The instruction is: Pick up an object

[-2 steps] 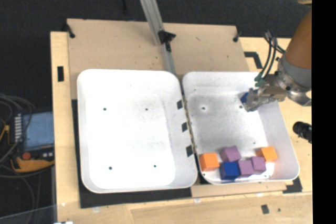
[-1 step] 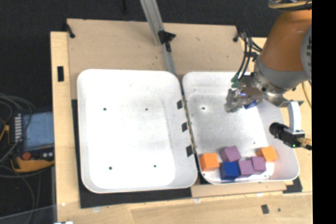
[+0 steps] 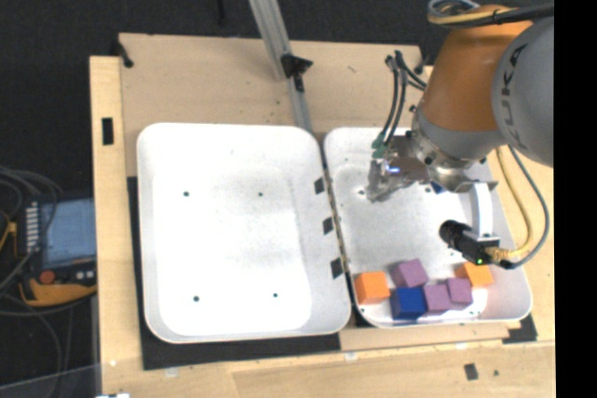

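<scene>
Several small blocks lie along the near edge of the right bin [image 3: 373, 228]: an orange block [image 3: 373, 285], a blue block [image 3: 409, 303], three purple blocks [image 3: 409, 274] and a small orange one [image 3: 479, 273] at the right. My gripper [image 3: 381, 183] hangs over the upper left part of that bin, well above and behind the blocks. Nothing shows between its fingers, and their gap is too small to read.
The left bin [image 3: 233, 228] sits beside the right one on the wooden bench. A slanted metal pole [image 3: 266, 9] rises behind the bins. Cables and a black fitting [image 3: 462, 240] hang from the wrist over the right bin. A pendant [image 3: 56, 242] lies off the bench at left.
</scene>
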`<state>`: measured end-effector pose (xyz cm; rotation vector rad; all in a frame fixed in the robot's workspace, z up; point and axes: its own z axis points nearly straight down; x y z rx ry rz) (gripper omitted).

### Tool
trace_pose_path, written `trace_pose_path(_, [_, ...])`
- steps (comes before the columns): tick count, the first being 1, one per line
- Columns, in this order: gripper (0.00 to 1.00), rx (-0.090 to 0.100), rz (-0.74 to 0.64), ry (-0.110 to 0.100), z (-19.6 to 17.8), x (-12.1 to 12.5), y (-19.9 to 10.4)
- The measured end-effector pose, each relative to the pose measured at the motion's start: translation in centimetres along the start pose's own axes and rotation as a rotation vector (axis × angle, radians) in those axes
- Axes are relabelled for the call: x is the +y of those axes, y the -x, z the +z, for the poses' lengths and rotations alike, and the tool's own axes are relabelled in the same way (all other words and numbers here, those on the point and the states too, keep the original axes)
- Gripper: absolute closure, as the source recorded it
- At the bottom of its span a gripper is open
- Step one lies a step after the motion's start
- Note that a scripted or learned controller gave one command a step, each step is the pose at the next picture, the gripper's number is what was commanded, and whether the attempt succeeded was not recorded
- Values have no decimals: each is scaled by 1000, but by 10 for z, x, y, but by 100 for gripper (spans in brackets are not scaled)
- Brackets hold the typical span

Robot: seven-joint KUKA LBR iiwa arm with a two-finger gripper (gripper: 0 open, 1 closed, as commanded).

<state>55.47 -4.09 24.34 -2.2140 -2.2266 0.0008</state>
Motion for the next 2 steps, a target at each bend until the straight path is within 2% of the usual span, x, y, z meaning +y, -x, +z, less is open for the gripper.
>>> trace_pose_path(1, [100,1,-2,3,-8,4,-48])
trace_pose_path(2, [100,0,-1,-1,6,7,-98])
